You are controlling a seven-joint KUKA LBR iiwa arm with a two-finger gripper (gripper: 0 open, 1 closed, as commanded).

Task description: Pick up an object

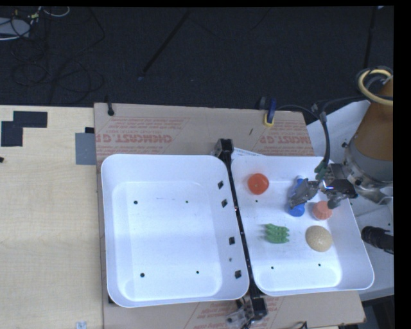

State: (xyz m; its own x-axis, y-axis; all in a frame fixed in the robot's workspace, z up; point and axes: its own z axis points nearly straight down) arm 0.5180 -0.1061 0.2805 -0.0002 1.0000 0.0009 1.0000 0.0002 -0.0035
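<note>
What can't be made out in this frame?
- Gripper jaws: open or shut is unclear; small and cluttered, camera view.
- Blue object: partly covered by the gripper, shape unclear.
- Pink object: top overlapped by the gripper.
- Arm: cut by the right edge.

2 bins (122,168), maybe 5 objs (258,184)

Dark floor (192,58) across the top, strewn with thin black cables (38,19). Below it, a pale wood bench (45,244) along the left side, marked with black and grey tape patches (26,125). At the bench's middle, a brown printed cardboard sheet (160,132). Even, soft lighting, without hard shadows.
</note>
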